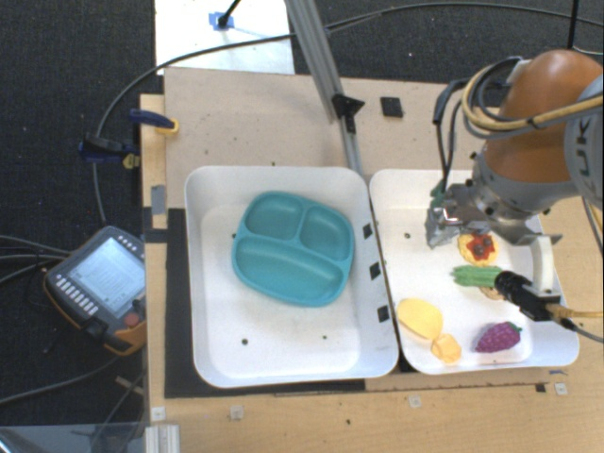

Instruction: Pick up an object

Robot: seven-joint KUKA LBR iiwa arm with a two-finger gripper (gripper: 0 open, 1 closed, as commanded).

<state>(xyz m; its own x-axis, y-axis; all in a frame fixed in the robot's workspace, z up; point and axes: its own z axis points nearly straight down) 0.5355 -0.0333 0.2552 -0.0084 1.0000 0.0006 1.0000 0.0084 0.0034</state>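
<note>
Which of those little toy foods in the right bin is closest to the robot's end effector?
The round red-and-yellow piece, just right of the end effector. The green one, yellow one and purple grapes lie farther down.

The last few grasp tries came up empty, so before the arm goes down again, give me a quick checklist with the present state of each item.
1. Objects in reach in the right bin: ok. Pizza toy, green toy, lemon, grapes lie there.
2. Gripper over the right bin: ok, near its upper middle.
3. Gripper free of any object: cannot tell.
4. Target spaced from neighbours: not ok for the pizza toy and green toy, which lie close together; ok for the grapes.
5. Left bin holds just the teal tray: ok.
</note>
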